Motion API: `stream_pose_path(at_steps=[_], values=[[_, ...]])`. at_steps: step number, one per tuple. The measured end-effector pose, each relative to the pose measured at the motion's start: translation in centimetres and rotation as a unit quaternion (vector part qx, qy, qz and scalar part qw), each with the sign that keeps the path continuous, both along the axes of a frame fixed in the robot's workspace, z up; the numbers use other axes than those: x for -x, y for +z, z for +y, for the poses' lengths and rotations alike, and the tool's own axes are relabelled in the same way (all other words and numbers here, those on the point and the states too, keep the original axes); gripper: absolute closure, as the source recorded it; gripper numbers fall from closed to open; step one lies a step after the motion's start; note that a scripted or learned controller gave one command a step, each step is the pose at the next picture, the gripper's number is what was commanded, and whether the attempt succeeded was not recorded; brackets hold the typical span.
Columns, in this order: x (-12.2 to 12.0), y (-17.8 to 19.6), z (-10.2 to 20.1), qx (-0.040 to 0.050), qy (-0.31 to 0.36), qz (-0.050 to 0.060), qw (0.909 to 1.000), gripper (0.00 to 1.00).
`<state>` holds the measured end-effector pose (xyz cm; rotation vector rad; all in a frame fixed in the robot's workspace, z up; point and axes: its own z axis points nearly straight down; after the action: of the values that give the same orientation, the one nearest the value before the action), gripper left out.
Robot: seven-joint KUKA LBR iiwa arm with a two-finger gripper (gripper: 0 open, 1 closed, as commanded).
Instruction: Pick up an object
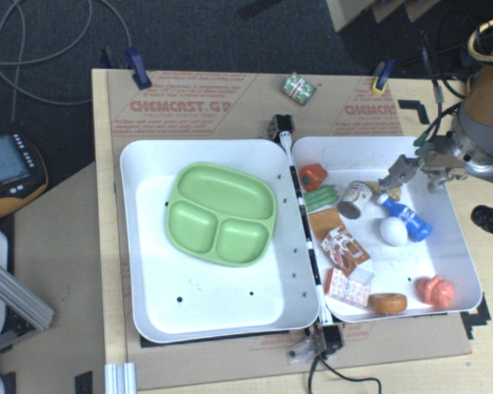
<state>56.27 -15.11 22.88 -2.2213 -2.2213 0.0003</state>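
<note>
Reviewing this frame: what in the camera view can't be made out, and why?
- Gripper: too small and blurred to tell if it is open, or touching anything.
- Arm: cut off by the right edge.
- Snack packets along the right bin's left side: overlapping, print too small to read.
- Small green object on the board behind the bins: too small to identify.
- Device at far left: cut off by the edge.
</note>
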Motion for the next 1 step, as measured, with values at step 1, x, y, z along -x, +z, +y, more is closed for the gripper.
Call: stream_pose_path(at_steps=[1], values=[[-0.89,-13.17,-2.08,0.0007,0.0,-0.001,1.0,0.0]])
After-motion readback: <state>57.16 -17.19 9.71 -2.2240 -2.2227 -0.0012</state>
